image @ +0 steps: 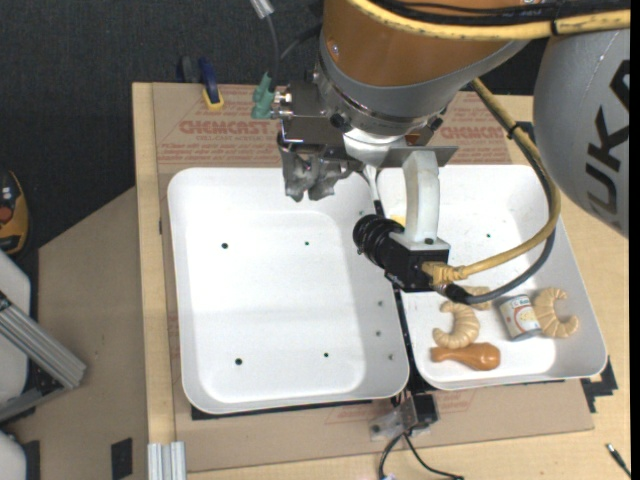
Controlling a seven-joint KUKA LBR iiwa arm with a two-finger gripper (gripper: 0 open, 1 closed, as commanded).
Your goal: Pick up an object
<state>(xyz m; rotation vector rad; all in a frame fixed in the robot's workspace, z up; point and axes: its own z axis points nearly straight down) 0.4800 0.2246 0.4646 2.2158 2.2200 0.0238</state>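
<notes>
End effector [312, 180] hangs over the far edge of the left bin [200, 268], near the divide between bins; cannot tell how it is set, and nothing is visible in it. Right bin [520, 208] holds the objects, all in its near half. Drumstick toy [466, 355] lies flat, long axis roughly left–right, fat end toward the right. Croissant [463, 317] sits just behind it, curved. Small can [517, 315] lies on its side beside a second croissant [557, 311]. Worktop [150, 168] is cardboard-covered.
</notes>
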